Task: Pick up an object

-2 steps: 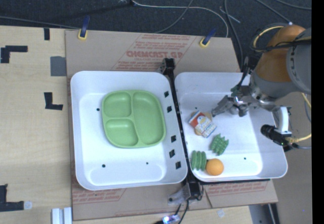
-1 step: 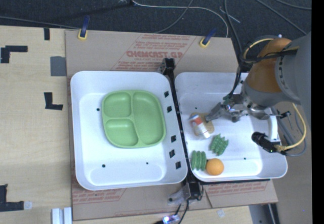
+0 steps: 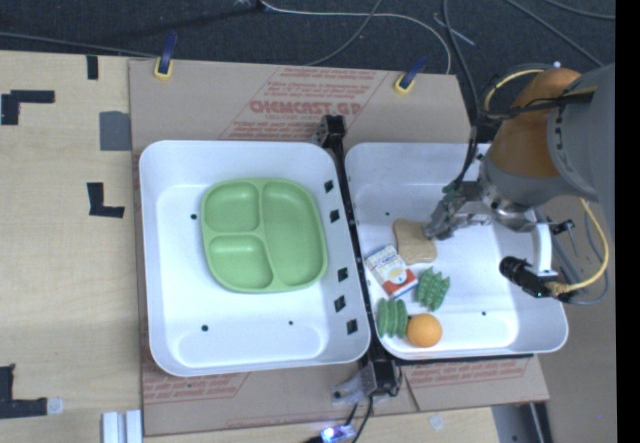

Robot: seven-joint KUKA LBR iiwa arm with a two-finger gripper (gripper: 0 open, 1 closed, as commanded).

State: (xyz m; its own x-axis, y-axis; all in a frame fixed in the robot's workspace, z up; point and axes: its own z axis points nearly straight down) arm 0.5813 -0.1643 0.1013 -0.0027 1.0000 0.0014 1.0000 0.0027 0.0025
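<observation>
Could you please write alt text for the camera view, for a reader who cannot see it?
The gripper hangs low in the right bin, beside a tan block, with a small carton, green pieces and an orange nearby. The left bin holds a green divided plate.

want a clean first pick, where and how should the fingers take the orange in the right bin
Take the orange across its widest part, coming straight down from above. It is round, so any finger line grips alike. Set that line parallel to the bin's near wall: the green leafy piece lies close to its left and another green piece just behind. Its right side looks free.
</observation>
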